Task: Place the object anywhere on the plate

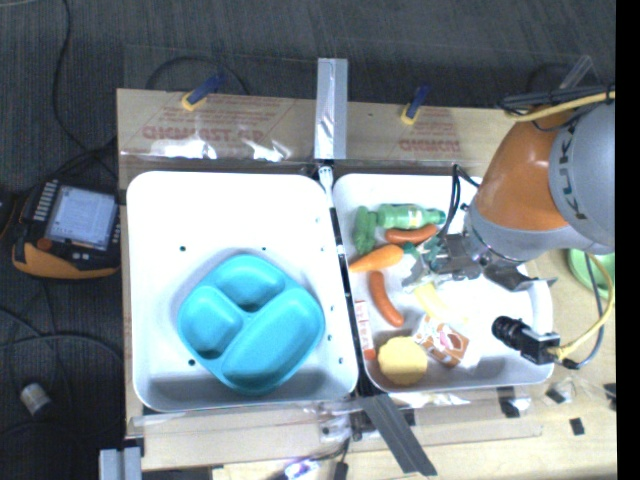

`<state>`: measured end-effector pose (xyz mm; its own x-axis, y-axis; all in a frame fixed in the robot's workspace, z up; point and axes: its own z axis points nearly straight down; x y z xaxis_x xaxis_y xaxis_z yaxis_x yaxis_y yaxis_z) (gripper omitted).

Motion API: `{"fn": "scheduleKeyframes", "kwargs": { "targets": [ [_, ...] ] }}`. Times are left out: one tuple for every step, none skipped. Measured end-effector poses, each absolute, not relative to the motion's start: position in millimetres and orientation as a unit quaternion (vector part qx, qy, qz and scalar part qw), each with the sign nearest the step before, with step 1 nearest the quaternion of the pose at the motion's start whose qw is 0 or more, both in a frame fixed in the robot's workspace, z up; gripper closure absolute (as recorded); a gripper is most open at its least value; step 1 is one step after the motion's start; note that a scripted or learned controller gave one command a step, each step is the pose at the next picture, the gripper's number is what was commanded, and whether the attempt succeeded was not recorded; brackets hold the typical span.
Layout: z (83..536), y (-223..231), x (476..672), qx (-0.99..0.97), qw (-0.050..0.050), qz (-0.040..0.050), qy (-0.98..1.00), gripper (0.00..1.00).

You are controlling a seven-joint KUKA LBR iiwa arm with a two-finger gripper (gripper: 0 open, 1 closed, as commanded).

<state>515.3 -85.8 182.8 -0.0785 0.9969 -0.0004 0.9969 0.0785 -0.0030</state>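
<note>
A turquoise three-compartment plate [250, 320] lies in the left bin [160, 208] with nothing on it. In the right bin [345, 193] lie a green bottle [400, 215], a red-orange sausage [411, 235], a carrot [375, 258], a second orange sausage [385, 298], a yellow potato-like lump [402, 361] and a small red-and-white carton [445, 342]. My gripper [432, 265] hangs low over the middle of the right bin, just right of the carrot and above a pale yellow piece [428, 296]. Its tips are lost in the clutter.
A divider ridge [340, 268] separates the two bins. Cardboard with clips lines the back edge [300, 128]. A handheld device [70, 228] sits off the bench at the left.
</note>
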Motion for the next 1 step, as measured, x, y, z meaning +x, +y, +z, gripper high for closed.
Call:
{"fn": "scheduleKeyframes", "kwargs": {
  "targets": [
    [224.1, -6.0, 483.6, -0.657, 0.001, 0.0011, -0.754, 1.00]
  ]
}}
